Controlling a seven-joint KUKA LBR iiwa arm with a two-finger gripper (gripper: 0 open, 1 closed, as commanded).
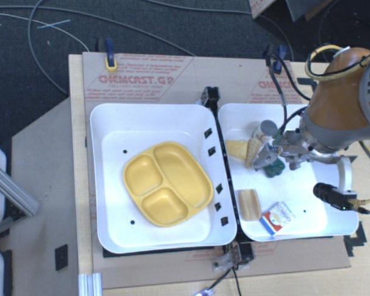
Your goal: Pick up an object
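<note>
My gripper [269, 157] reaches into the right bin [333, 226] from the right and hangs low over a cluster of objects near the bin's left-centre. Right under it sits a dark green object [274, 169]. A pale yellow piece [237, 149] and a cream cone-shaped piece [254, 150] lie just left of the gripper. A grey round object [268, 128] sits just behind it. A tan wooden block [249, 203] and a small red, white and blue packet [277, 217] lie nearer the front of the bin. I cannot see anything held between the fingers.
The left bin [105, 165] holds a yellow three-compartment plate [167, 182]. Black clips run along the divider [217, 159] between the bins. Cables loop over the arm at the back right. A black part [330, 195] of the arm hangs over the right bin's right side.
</note>
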